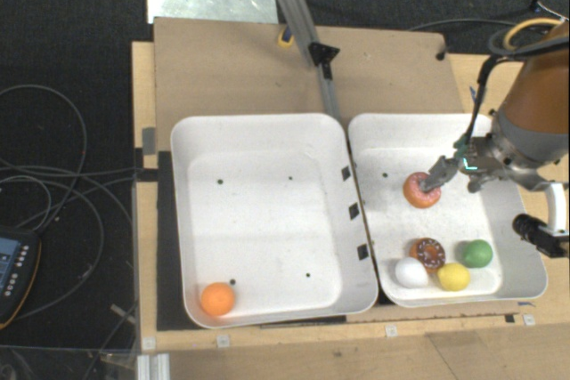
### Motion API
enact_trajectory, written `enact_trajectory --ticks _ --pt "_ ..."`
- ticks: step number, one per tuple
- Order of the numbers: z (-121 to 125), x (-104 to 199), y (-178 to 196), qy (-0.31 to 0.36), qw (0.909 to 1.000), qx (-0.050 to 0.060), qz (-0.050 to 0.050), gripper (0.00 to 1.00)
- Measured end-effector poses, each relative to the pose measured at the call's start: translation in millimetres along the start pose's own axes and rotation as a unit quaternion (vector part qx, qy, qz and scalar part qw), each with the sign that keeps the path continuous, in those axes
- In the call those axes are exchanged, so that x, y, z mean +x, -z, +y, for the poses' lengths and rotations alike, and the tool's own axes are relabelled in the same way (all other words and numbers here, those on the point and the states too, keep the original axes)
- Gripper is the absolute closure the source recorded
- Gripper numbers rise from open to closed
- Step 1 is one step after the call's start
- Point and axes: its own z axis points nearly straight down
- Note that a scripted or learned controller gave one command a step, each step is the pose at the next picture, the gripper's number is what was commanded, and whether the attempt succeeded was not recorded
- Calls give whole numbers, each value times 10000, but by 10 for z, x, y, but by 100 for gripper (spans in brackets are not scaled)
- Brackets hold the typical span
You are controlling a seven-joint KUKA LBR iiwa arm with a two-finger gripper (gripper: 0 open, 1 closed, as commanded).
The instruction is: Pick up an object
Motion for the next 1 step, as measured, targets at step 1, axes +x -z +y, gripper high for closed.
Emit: enact_trajectory --ticks 1 --pt "8 -2 19 -9 10000 -20 -3 0"
